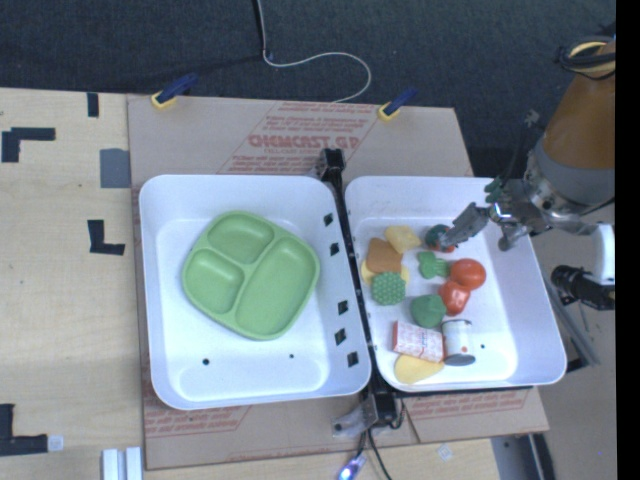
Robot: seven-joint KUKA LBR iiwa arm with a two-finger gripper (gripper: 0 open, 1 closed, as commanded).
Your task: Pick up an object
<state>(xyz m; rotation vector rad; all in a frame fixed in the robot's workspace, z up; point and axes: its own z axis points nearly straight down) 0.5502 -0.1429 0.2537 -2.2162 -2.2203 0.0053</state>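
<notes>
My gripper is down inside the right bin, and from this slanted view I can't tell what state it's in or whether anything is caught in it, so I claim nothing held. The arm reaches in from the right edge, its wrist hanging over the bin's far right corner and the tool slanting down and leftward, so the tip sits at the top of the toy pile. Everything I could pick lies from the tip toward the near rim and a little left. Working from big to small: the green divided plate rests well off to the left in the left bin, beyond the divider, so I'd judge it out of this reach. Within the pile, the orange-brown piece sits left of the tip, the red tomato just below and slightly right, the red-and-white packet farthest toward the near rim, and the yellow piece just beside the tip on its left. The closest is the small green piece, directly beneath the tip, near or touching, I can't tell which. That's my likely target: the coming move turns on a short straight drop, and the crowding neighbours could spoil a clean grasp.
</notes>
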